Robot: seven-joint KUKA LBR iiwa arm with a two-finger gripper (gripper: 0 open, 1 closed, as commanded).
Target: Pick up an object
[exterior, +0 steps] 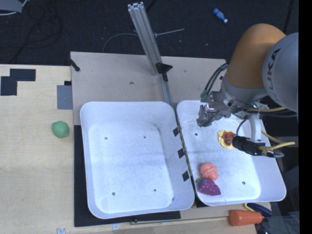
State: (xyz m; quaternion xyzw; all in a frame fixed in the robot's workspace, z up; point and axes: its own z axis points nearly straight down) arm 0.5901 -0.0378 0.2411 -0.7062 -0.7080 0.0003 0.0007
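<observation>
gripper hangs over the right bin, can't tell its state or any load; peach toy and grapes sit nearby, probably candidates

A green ball rests alone on the pale wooden floor left of the bench, well apart from an orange carrot-shaped toy at the front edge; a small blue item lies on dark carpet behind.
</observation>
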